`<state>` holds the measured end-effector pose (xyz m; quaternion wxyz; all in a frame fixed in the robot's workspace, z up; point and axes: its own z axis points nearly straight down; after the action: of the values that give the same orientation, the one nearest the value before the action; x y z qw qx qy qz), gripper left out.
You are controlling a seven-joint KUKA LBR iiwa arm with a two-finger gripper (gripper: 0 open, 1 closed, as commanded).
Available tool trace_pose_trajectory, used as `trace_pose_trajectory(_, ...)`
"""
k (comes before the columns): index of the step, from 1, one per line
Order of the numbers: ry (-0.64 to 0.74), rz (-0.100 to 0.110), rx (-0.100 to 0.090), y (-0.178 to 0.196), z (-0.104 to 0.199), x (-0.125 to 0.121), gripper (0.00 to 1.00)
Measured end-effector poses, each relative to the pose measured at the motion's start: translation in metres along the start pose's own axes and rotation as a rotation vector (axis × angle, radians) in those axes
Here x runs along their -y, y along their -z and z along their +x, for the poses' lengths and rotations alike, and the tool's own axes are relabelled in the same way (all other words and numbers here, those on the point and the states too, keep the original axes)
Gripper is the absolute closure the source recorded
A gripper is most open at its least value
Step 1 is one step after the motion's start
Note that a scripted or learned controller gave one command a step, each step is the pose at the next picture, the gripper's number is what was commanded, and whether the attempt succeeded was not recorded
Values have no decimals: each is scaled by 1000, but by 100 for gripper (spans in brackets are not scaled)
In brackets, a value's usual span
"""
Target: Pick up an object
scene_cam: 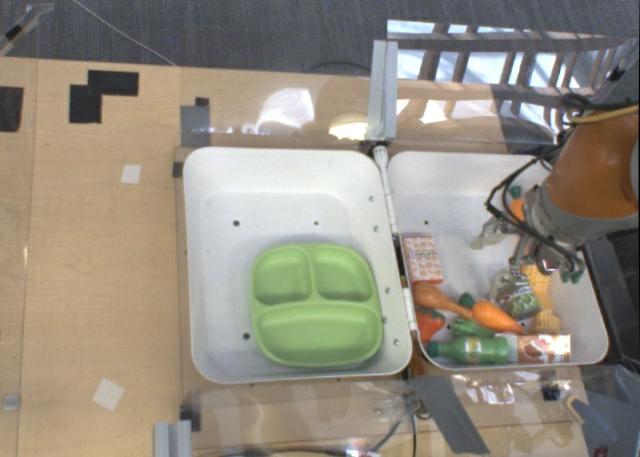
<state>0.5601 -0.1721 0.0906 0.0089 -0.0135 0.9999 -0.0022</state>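
The right bin (440, 185) holds a pile of toy food along its near side. A pink snack box (421, 258) lies by the divider. Near the front are an orange carrot (494, 315), a green bottle (470, 349) and a red-and-white packet (543, 347). A yellow item (541, 290) lies at the right. My gripper (520, 285) hangs low over the pile's right part, just above a grey-green item (517, 299) beside the carrot's tip. The wrist and cables hide its tip.
A green divided plate (316, 303) lies in the left bin (230, 195). The orange-banded arm (595, 170) covers the right bin's far right corner. A metal frame (480, 45) stands behind the bins.
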Motion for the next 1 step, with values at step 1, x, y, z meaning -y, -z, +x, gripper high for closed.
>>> trace_pose_trajectory(1, 252, 0, 2, 1, 42, -15, 0)
